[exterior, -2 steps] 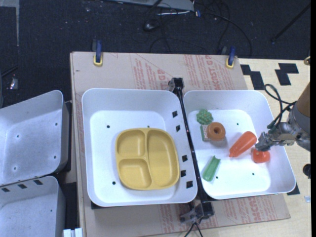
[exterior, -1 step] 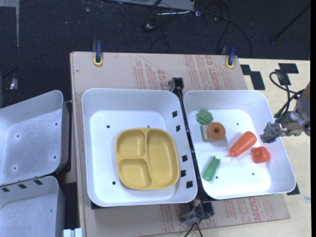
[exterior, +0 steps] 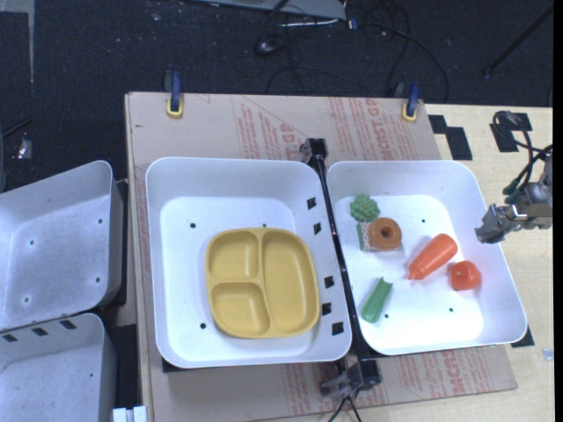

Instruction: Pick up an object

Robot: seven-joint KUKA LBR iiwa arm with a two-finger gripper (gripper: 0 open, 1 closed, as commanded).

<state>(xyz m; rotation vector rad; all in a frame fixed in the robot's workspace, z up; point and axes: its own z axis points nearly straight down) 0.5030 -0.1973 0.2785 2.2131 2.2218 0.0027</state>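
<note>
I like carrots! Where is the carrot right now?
The carrot lies tilted in the right-hand bin, toward its right side. A small red tomato sits just beside it, and a donut is to its left.

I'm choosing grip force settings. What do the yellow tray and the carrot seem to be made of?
The yellow tray looks like moulded hard plastic, matte to satin: uniform colour, rounded divider ridges, three compartments. The carrot seems to be a toy, probably smooth plastic or rubber: an even orange with a faint sheen. Whether it is soft cannot be told from here.
</note>
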